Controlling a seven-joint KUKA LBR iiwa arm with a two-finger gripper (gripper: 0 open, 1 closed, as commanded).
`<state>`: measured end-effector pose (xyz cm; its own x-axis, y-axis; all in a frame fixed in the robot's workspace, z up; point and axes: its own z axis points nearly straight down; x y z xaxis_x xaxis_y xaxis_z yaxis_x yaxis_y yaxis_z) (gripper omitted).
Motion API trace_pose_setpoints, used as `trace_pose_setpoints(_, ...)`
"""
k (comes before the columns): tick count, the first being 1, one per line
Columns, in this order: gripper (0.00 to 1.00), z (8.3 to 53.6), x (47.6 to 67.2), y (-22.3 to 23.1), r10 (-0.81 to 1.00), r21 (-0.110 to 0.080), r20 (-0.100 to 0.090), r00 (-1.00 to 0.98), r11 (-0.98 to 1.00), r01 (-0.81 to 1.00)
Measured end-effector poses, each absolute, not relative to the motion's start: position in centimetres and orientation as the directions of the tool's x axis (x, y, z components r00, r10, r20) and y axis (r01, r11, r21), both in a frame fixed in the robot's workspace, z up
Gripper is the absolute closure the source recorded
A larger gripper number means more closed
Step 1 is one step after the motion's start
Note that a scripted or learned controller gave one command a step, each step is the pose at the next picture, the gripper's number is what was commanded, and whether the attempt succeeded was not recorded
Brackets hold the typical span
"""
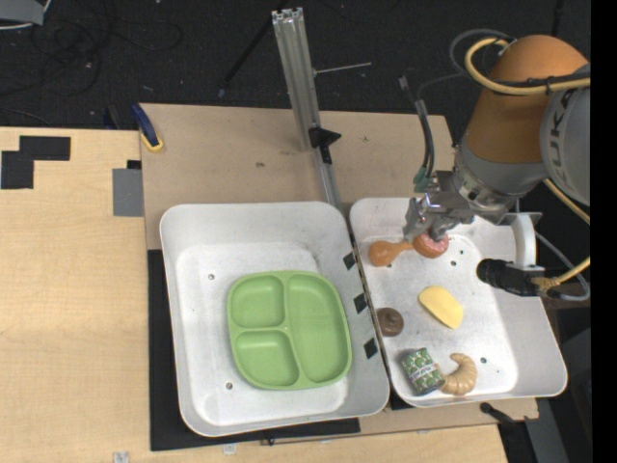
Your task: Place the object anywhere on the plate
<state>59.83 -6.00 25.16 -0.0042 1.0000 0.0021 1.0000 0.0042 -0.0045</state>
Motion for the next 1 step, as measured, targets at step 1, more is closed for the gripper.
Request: trace_pose_setpoints(1,1.0,25.3,57.69,-1.73,1.0,-0.004,0.002,-0.004,0.004,1.0)
